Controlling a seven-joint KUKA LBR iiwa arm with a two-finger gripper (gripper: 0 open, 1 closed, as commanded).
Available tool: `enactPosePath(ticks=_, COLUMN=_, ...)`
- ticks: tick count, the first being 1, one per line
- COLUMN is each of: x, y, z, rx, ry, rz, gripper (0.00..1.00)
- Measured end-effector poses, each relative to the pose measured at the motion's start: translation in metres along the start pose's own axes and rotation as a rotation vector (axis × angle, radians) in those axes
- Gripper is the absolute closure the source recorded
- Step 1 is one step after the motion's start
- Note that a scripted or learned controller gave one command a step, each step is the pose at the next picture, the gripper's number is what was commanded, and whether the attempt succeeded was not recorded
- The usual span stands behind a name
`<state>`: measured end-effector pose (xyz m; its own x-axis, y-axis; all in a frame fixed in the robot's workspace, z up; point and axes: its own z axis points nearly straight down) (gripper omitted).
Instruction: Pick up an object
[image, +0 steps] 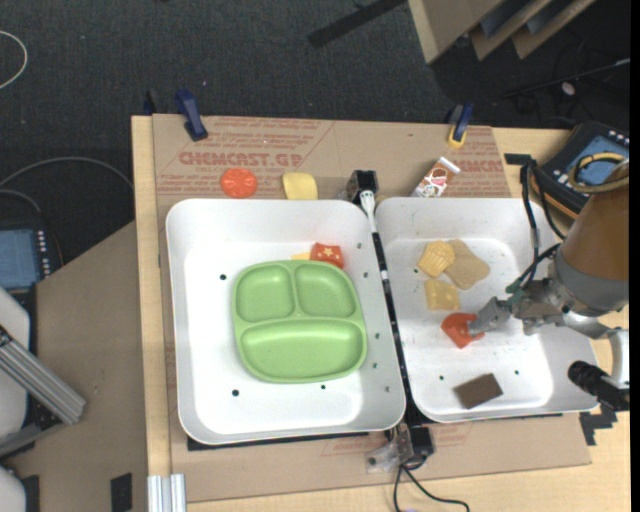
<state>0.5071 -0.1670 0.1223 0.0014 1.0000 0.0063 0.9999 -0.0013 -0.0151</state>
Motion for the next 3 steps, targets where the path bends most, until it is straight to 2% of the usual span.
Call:
enactPosePath(ticks=1, x=0.041, y=0.040, z=0.040, rx=-0.014, ry=-0.004, rz=-0.007, gripper=0.00)
enactPosePath(ticks=2, x=0.077, y=0.008, z=0.039, rx=-0.010, ry=-0.003, rz=-0.004, gripper=0.00)
enactPosePath(ticks=3, x=0.074, y=0.009, z=0.028, rx=-0.015, ry=-0.006, rz=0.000, gripper=1.00)
